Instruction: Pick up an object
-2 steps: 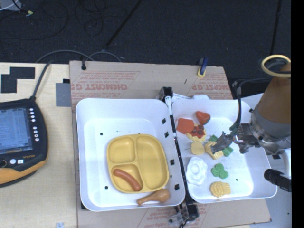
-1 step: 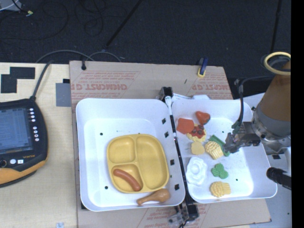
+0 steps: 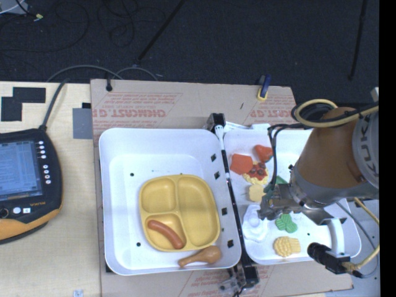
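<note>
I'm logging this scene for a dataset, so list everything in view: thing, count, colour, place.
bins: 2, white, side by side on bench
plate: 1, yellow, left bin
sausage: 1, red-brown, on plate
drumstick: 1, tan, left bin, front
toy foods: several, orange, yellow, green, white, right bin
corn: 1, yellow, right bin, front
pendant: 1, black and orange, left of bins
clip: 1, blue, cardboard's back edge
gripper: 1, dark, over right bin

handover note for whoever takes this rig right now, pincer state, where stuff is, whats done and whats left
Pincer: low in the right bin, among the toys; grip state unreadable.
Right bin: orange pieces, green piece, corn, white piece.
Left bin: yellow divided plate with sausage; drumstick beside it.
Done: no pick visible.
Left: grasp and lift one object.
</note>
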Robot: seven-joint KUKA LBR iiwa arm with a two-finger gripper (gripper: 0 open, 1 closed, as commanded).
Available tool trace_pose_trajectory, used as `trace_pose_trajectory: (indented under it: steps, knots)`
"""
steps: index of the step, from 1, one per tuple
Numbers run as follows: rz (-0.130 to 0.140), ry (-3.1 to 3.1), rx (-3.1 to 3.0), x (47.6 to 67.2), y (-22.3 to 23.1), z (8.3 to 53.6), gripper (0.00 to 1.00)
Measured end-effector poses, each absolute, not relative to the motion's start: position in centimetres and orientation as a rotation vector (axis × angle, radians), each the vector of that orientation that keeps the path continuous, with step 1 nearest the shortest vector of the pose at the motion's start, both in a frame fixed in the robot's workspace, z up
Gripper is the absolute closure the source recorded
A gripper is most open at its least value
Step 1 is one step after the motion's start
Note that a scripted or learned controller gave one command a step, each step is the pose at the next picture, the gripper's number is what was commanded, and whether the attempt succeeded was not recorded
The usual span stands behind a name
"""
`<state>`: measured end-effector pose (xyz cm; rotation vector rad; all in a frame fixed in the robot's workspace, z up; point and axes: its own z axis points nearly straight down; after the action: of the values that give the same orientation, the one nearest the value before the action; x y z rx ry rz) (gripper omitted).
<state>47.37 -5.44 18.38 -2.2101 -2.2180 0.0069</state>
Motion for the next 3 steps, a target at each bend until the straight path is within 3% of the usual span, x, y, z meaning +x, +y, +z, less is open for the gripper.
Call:
trace_pose_trajectory:
  steps: [1,2,3]
  knots:
    - [-0.015,-2.235,-2.213,47.7,1.8,30.7,1.00]
    - [0.001,-2.226,-2.213,47.6,6.7,32.5,1.00]
    - [0.001,-2.219,-2.225,47.6,2.1,36.4,1.00]
